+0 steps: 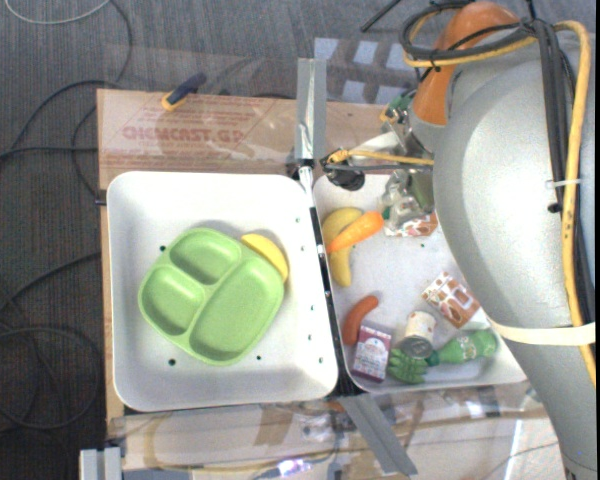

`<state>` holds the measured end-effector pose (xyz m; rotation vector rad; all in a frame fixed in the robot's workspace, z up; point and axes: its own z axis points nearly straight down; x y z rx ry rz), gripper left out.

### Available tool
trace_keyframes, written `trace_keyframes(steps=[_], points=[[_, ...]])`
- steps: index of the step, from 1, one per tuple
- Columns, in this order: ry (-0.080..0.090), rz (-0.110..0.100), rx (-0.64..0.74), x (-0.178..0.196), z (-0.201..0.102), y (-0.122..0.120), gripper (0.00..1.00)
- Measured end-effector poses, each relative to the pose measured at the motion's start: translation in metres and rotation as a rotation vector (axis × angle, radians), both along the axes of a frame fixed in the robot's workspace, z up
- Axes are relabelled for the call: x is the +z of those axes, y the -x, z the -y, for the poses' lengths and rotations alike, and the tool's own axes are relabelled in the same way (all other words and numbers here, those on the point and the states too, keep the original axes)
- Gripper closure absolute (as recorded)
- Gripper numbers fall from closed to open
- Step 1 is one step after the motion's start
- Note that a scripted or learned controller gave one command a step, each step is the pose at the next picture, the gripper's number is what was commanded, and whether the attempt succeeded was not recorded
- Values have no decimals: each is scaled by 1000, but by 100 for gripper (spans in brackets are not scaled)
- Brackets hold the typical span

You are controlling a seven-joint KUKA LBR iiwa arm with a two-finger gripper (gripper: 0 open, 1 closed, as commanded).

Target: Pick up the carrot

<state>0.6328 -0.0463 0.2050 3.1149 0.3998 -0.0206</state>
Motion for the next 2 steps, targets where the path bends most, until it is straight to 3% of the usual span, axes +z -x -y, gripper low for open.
trace_keyframes(steps=[1, 2], points=[[3, -14, 3, 3, 0, 1, 100], [-2, 0, -30, 88, 2, 9, 100]])
